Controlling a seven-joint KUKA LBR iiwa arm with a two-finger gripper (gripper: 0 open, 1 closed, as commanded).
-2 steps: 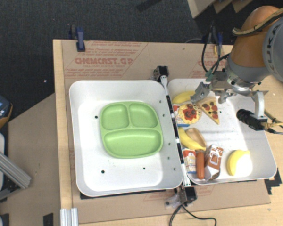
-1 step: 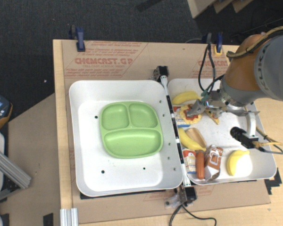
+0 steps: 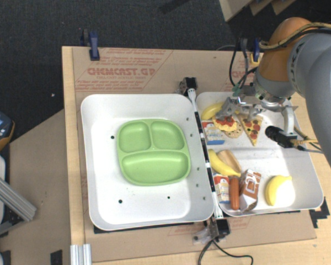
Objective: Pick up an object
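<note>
Where the arm reaches in from the right, we see its gripper (image 3: 238, 107) low over the far end of the right bin (image 3: 306, 173), right above a round pizza piece (image 3: 227, 125) and beside a pizza slice (image 3: 252, 128). We cannot tell how the hand stands, nor whether it holds anything. A banana (image 3: 210, 111) peeks out just left of the gripper at the bin's far corner. Nearer us in the same bin lie a second banana (image 3: 221, 165), a hot dog (image 3: 234, 192), a small brown packet (image 3: 250, 184) and a yellow lemon-like fruit (image 3: 278, 189). The left bin (image 3: 99, 164) bears a green divided plate (image 3: 153, 150), well apart from the gripper.
</note>
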